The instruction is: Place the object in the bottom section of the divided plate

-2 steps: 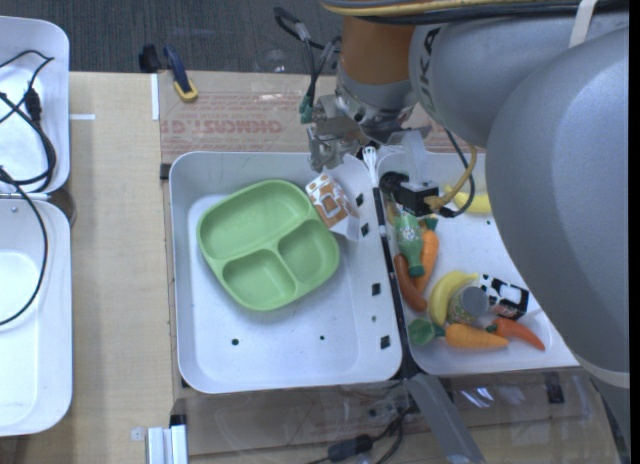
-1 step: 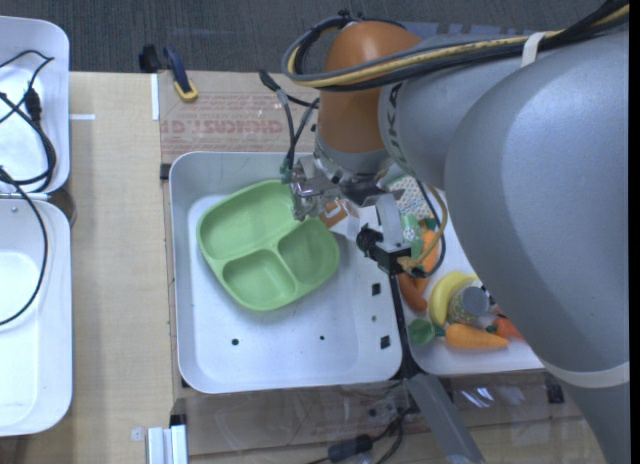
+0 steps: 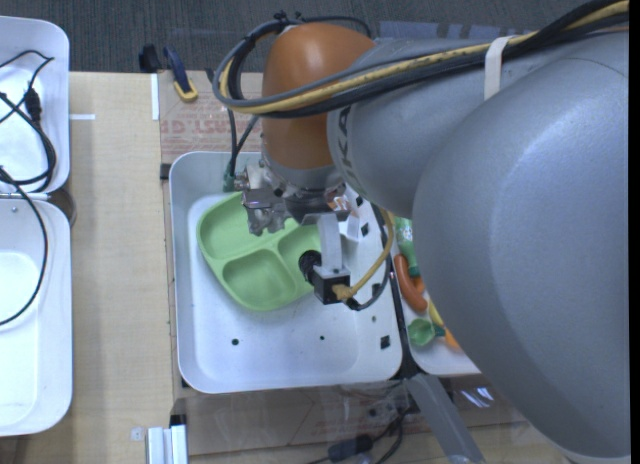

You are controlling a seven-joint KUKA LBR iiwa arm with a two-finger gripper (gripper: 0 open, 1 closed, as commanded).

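A light green divided plate (image 3: 235, 242) lies tilted in the upper left of the white bin (image 3: 185, 282). Its lower compartment (image 3: 255, 279) shows bare green with nothing in it. My gripper (image 3: 300, 220) hangs over the plate's right side, below the orange wrist band, and covers that part of the plate. A black block with a yellow cable (image 3: 332, 282) on the gripper overlaps the plate's right rim. I cannot make out any object at the gripper.
The grey arm covers most of the right bin. An orange carrot-like item (image 3: 412, 287) and a small green item (image 3: 420, 332) lie at that bin's left edge. White trays with black cables (image 3: 30, 152) sit at the far left. A blue and yellow tool (image 3: 178, 70) lies on the bench behind.
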